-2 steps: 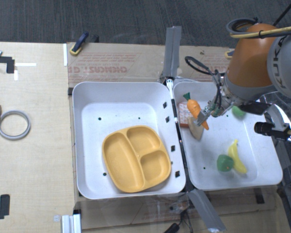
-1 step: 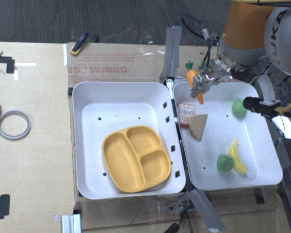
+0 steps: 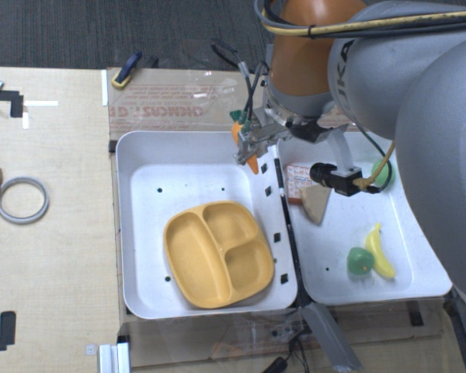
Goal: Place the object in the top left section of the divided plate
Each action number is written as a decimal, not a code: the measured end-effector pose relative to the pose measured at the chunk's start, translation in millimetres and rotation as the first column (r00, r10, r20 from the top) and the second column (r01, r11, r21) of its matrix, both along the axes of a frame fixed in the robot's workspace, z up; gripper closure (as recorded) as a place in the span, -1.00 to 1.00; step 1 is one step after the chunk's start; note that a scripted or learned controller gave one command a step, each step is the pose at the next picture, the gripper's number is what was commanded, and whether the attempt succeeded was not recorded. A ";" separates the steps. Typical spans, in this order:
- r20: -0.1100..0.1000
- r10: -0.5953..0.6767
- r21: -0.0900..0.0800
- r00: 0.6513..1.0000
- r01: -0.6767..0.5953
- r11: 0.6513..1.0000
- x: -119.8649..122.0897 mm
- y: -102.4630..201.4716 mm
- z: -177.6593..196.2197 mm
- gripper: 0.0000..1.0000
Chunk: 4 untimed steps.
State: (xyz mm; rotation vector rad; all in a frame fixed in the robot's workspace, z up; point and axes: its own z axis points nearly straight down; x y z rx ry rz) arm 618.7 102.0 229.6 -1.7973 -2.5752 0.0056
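Note:
A yellow divided plate (image 3: pixel 217 253) with three sections lies in the left bin (image 3: pixel 140 208), toward its front. My gripper (image 3: pixel 248 144) hangs over the back right corner of that bin, beside the wall between the two bins and well behind the plate. A small orange carrot-like toy (image 3: pixel 253 164) with a green top sits between the fingers, its orange tip poking out below them. The gripper is shut on it and holds it above the bin floor.
The right bin (image 3: pixel 419 231) holds a yellow banana (image 3: pixel 383 255), a green ball (image 3: pixel 360 262), a beige wedge (image 3: pixel 316 203), a red-and-white box (image 3: pixel 297 180) and a green item (image 3: pixel 383 175). A tape roll (image 3: pixel 22 199) lies on the bench at left.

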 end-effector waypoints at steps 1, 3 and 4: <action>0.002 -0.309 -0.002 0.951 0.309 0.951 28.5 98.3 0.3 1.00; 0.001 -0.396 -0.003 0.918 0.396 0.918 40.0 122.3 -67.2 1.00; -0.007 -0.192 0.001 0.981 0.192 0.981 39.4 92.8 -131.2 1.00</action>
